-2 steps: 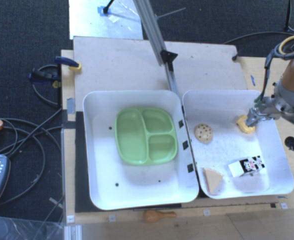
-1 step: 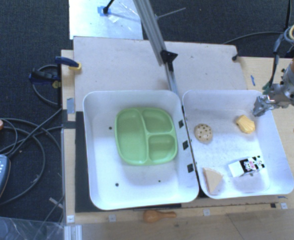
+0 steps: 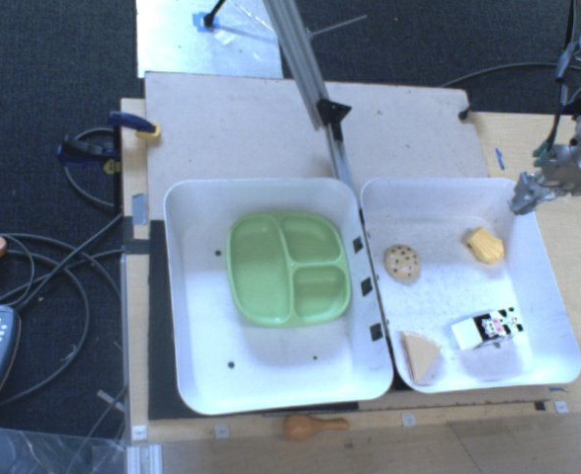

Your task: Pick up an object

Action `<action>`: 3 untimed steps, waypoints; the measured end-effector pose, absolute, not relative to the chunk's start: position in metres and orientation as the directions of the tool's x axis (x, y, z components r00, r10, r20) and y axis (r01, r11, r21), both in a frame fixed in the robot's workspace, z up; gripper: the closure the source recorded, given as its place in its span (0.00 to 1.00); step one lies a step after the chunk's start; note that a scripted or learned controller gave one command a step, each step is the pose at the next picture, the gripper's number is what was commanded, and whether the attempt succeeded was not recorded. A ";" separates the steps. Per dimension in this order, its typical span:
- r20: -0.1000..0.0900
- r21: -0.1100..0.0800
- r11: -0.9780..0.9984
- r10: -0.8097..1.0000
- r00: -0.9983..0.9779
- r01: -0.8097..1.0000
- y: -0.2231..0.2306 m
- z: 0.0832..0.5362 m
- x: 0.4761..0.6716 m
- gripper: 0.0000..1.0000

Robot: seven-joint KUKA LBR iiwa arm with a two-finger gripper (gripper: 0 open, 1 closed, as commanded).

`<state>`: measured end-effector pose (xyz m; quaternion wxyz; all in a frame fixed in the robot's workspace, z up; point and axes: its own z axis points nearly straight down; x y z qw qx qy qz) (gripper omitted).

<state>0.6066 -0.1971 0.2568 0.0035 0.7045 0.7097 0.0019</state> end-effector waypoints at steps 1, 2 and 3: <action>-0.002 0.006 0.007 1.000 -0.007 1.000 -0.197 0.278 0.608 1.00; 0.001 0.001 0.010 1.000 -0.010 1.000 -0.145 0.265 0.611 1.00; 0.002 0.003 0.011 1.000 -0.011 1.000 -0.093 0.270 0.620 1.00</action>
